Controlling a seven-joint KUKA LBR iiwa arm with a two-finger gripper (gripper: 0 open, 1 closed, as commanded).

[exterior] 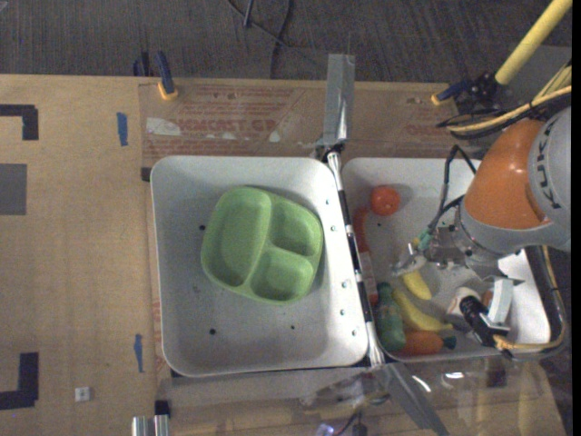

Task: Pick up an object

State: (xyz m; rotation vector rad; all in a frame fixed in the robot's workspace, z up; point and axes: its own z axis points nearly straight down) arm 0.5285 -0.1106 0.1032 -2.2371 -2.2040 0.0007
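Note:
My gripper [421,251] hangs over the middle of the right bin [536,334], reaching in from the right below the orange band of the arm. Just below it lies a yellow banana [418,303]. A red-orange tomato [385,200] sits near the bin's far left corner, with a red piece [361,227] against the left wall. By the near left corner are a green vegetable-shaped piece [391,323] and an orange-red piece [423,341]. I see nothing held in the gripper.
The left bin [182,316] holds a light green divided plate [263,243], lying slightly turned. A metal divider [338,107] runs between the two bins. Clamps and cables sit at the bench's far edge.

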